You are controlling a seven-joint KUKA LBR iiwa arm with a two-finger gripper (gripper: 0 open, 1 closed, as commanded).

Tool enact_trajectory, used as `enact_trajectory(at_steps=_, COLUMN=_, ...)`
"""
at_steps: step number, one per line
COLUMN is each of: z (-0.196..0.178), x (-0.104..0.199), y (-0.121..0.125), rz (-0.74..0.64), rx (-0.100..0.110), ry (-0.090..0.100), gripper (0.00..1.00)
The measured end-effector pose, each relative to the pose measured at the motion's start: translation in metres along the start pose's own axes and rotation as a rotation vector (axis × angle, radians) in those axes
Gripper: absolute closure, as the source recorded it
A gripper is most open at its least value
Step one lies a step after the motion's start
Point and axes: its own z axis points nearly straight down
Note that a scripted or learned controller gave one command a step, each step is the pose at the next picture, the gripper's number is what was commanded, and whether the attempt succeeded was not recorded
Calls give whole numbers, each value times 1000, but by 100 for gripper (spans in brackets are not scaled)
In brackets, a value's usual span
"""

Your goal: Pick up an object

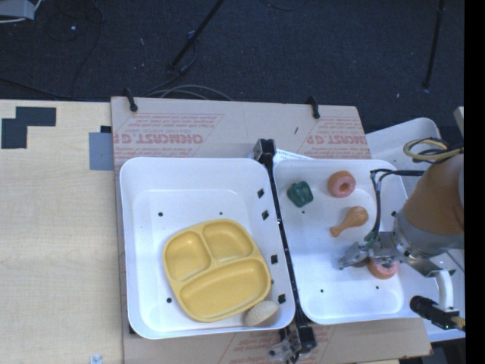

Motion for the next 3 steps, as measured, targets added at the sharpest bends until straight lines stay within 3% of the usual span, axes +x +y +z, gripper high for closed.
enact_trajectory(at_steps=1, z=-14, x=-9, y=2, rz=8, rx=-15, ry=-20, gripper=100)
enact_trajectory(at_steps=2, z=-60, x=-3, y=9, rz=-2, rx=0, ry=-2, gripper=100)
enact_trajectory(at_steps=3, z=-106, x=-1, y=1, rz=-2, rx=1, ry=-2, gripper=100)
